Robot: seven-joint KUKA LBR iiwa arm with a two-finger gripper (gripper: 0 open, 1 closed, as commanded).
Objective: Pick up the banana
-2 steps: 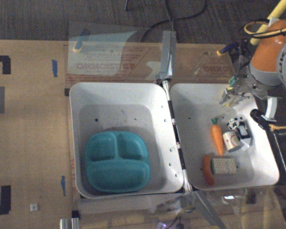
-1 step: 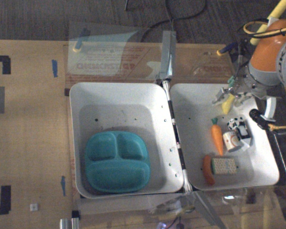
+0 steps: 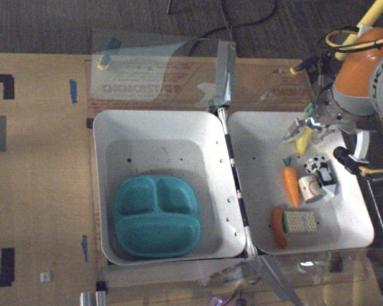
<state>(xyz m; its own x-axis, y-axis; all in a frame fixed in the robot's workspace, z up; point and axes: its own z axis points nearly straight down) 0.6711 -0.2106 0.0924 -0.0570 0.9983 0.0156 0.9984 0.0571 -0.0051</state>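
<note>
Banana (image 3: pixel 302 143) by bin (image 3: pixel 268 121) edge (right).

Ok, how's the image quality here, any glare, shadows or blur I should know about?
Camera view: even, soft lighting; glare on the clear sheet above the left bin; faint shadow under the teal tray; the gripper and banana are small and slightly blurred.

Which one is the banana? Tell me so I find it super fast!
Look in the right bin, at its far right corner where the grey arm's tool comes down. The banana is the small yellow thing right under that tool. The carrot just below it is orange with a green top, so pick the yellow one.
</note>
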